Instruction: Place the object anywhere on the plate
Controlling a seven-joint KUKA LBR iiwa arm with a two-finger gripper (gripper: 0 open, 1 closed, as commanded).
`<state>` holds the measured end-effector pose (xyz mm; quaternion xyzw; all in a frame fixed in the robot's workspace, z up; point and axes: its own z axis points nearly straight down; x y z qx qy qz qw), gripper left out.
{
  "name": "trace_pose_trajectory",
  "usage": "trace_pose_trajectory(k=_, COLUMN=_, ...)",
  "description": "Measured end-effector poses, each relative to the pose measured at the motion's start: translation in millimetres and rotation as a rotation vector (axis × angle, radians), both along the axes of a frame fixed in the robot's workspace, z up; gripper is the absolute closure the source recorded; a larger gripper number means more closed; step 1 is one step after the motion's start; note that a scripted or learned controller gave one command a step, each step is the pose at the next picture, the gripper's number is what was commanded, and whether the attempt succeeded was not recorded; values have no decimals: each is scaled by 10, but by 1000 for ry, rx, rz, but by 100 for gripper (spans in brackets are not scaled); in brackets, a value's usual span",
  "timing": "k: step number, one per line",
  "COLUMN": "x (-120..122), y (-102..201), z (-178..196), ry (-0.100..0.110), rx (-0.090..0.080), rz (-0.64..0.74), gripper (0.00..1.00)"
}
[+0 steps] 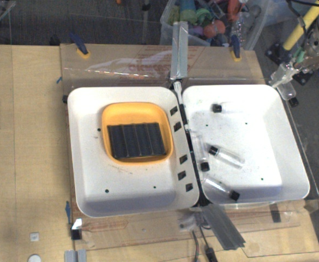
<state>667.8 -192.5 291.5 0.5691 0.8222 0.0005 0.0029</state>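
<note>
1. Task object as I read it: the ribbed black block. It lies flat on the orange plate in the left bin, fully inside the plate rim and roughly centred, long side running left-right.
2. The plate sits in the upper middle of that bin, well clear of the bin walls on all sides.
3. The gripper looks to be the blurred hardware just off the far right corner of the right bin, well apart from the plate. I cannot tell whether it is released or clenched. Nothing that I can make out is in its grasp.
4. My judgement: placement looks done and the step in hand is pulling clear and verifying.
5. To do that well:
   - keep the arm high and out over the right side, with no pass low across the left bin
   - don't brush the plate, which looks loose in the bin and would probably slide if nudged
   - check that the block is resting flat, not propped on the rim. From here it looks flat.
6. Clutter in the right bin: a clear vial with a black cap mid-bin, a second vial near the front edge and a small black piece toward the back. I'd leave them alone. They look light and likely to roll.
</note>
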Motion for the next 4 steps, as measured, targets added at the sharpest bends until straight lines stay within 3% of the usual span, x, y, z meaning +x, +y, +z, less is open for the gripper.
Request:
trace_pose_trajectory(k=1, x=-1, y=-308, z=335, ry=-1, rx=-2, rz=220, gripper=100)
trace_pose_trajectory(k=2, x=9, y=-273, z=975, ry=-1, rx=-2, rz=351, gripper=100)
trace_pose_trajectory(k=3, x=-18, y=-284, z=1454, ry=-3, rx=-4, rz=639, gripper=100)
trace_pose_trajectory(k=4, x=-64, y=-284, z=1454, ry=1, rx=-3, rz=922, gripper=100)
